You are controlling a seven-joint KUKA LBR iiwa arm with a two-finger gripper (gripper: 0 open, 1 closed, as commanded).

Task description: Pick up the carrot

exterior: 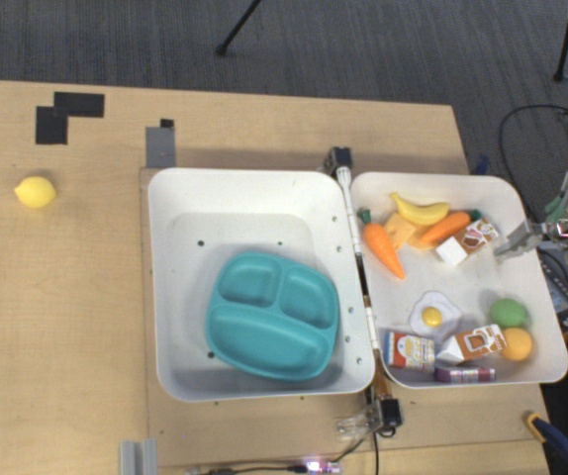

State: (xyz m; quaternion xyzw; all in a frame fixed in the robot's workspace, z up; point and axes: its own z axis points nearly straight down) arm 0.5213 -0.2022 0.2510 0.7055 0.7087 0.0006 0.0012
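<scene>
Claw [521,237] at the right bin's [551,305] right rim; whether its fingers are apart or together cannot be told. Carrot [383,249] lies in this bin near its left wall, beside a banana [419,209]. Left of the bin, a second bin [165,265] holds a teal tray [271,315].

Materials and finishes. The bench [76,305] is seen as pale wood-grain board with a matt surface. Both white bins [165,265] are formed of smooth, slightly glossy plastic. The teal divided tray [272,315] is moulded in smooth plastic with a soft sheen. The carrot [383,249] and the banana [419,209] are rendered in smooth toy plastic. The small cartons [411,349] are faced with glossy printed card. The floor [383,28] is covered in rough dark carpet.
</scene>
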